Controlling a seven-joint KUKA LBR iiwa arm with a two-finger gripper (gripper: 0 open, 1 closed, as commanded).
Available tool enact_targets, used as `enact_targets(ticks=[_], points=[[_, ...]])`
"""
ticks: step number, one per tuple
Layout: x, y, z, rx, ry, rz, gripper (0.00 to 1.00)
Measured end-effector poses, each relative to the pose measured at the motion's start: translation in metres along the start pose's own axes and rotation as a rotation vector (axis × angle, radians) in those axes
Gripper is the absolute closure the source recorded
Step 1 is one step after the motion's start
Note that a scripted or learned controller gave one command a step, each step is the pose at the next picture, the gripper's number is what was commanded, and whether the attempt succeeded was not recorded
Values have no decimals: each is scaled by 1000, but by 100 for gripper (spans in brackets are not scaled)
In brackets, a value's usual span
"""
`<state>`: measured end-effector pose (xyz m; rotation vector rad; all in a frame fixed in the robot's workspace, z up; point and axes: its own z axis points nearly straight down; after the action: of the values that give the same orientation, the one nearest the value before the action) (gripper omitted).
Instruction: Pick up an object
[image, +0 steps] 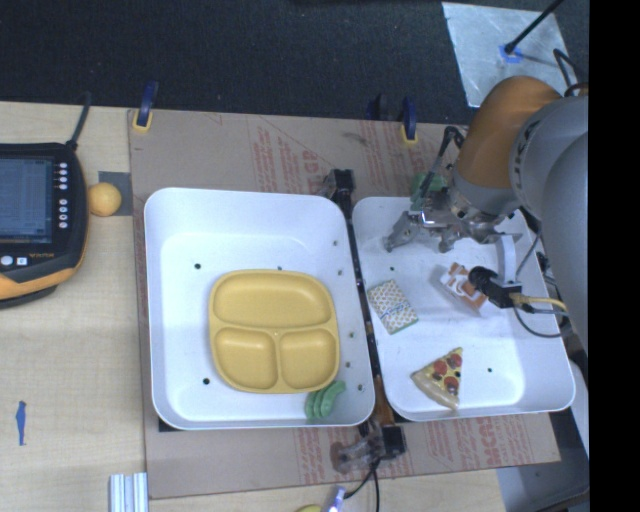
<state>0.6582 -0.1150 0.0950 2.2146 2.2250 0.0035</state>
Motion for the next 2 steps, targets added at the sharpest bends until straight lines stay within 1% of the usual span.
enact_targets(ticks=[1, 2], points=[[-27, -40, 0, 7, -1, 1, 0], [-45, -65, -28, 8, 0, 1, 0]])
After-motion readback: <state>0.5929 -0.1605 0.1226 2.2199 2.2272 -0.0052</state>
